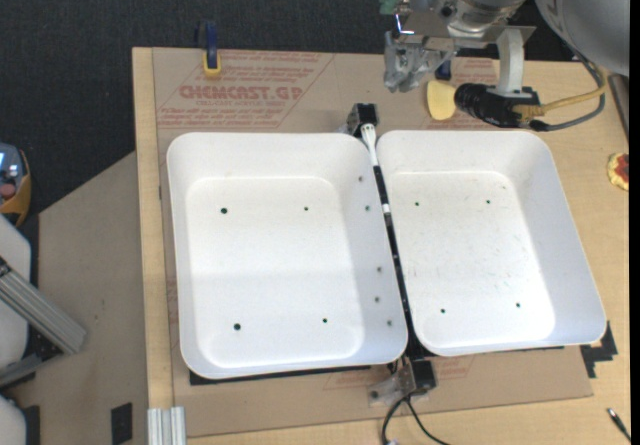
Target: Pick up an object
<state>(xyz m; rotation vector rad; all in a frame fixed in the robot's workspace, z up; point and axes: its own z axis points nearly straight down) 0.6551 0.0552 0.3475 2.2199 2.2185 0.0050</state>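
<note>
My gripper [404,66] hangs beyond the far rim of the right bin [560,223], near the seam between the two bins. Just to its right is a small pale-yellow object [440,100], above the brown board behind that bin. I cannot tell whether the object rests on the board or is carried by the gripper. The left bin [185,233] and the right bin show bare white floors with a few dark dots.
A blue and yellow clamp [210,46] stands on the brown board [260,93] at the back left. A black clip [362,117] sits where the bins meet at the back. A red and yellow thing [620,170] lies at the right edge.
</note>
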